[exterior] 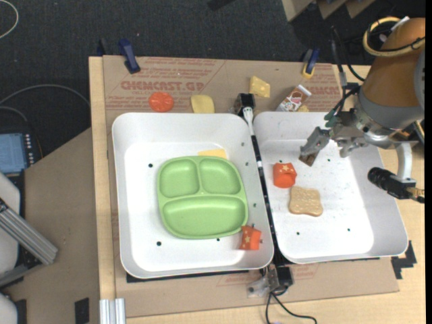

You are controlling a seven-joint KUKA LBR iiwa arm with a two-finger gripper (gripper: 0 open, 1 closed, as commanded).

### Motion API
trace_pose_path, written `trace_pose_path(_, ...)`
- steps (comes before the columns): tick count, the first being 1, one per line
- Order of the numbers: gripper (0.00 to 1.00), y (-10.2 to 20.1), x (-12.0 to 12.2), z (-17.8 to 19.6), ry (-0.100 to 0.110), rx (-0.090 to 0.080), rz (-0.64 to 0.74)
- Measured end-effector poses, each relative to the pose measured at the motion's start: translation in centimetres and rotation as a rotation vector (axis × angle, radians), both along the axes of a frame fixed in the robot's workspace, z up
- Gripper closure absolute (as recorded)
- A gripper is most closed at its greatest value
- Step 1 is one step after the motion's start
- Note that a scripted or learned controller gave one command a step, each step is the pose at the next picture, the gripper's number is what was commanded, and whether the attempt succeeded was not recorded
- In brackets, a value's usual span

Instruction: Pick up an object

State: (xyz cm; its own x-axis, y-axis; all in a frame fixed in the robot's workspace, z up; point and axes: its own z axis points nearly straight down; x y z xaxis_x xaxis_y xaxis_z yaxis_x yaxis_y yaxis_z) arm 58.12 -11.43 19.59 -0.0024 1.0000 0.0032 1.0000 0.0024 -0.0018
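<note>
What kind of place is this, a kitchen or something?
More likely a robot test lab: a robot arm reaches over two white bins holding toy food, such as a slice of bread, with cables trailing off the bench.

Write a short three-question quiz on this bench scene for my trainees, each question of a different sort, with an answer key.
1. True or false: the green divided plate lies in the right bin.
2. Which item in the right bin lies closest to the gripper?
A. toast slice
B. orange-red block
C. blue clamp
3. Fill in: the small orange piece in the left bin lies next to the plate's lower ____ corner.

Key: 1 false, it lies in the left bin. 2 B. 3 right.
</note>
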Motion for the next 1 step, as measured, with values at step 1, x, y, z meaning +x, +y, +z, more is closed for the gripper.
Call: trace_pose_path(1, 0.0, -1.88, -7.38, -10.93, 0.01, 0.001, -0.009)
